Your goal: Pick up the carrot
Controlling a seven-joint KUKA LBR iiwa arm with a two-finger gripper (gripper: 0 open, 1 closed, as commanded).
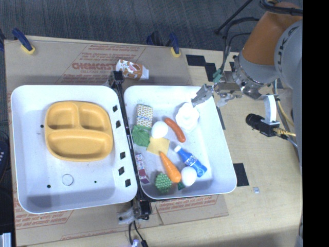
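The carrot (169, 167), orange and tapered, lies slantwise in the lower middle of the right bin (222, 161), between a yellow cheese slice (158, 145) and a white egg (188, 176). My gripper (209, 99) hangs over the bin's far right corner, well up and to the right of the carrot. Its fingers stand open with nothing between them, the left fingertip (196, 102) close to a white lumpy item (187, 116).
Also in the right bin are an orange-red sausage (175, 129), a blue bottle (191, 161), a second egg (160, 129), green leaves (140, 135), a cracker box (144, 115) and a green knobbly piece (163, 181). The left bin (25, 153) holds a yellow divided plate (78, 129). A snack packet (131, 69) lies behind the bins.
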